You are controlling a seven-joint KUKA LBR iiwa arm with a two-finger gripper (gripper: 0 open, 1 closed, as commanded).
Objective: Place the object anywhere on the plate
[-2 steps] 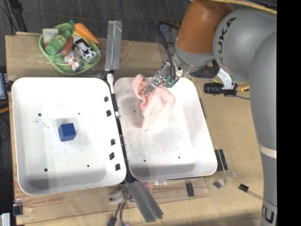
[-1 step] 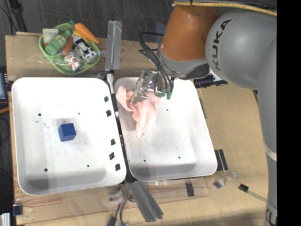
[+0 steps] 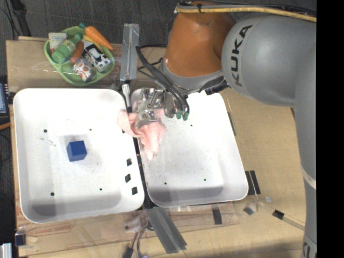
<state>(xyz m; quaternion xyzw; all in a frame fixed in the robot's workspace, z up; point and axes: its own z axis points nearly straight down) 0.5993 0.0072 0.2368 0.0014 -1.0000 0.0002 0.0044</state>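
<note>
Gripper (image 3: 146, 107) sits at the left rim of the right bin (image 3: 215, 160). Pink cloth (image 3: 149, 134) hangs just below it, long axis pointing down-right, draped over the seam between the 2 bins. Can't tell the jaws' state. Blue cube (image 3: 77, 150) in left bin (image 3: 32, 122).

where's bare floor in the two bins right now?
Left bin: bare all round the blue cube. Right bin: bare from the pink object to its right and near walls. Crowded at the divider's far end, under the gripper.
</note>
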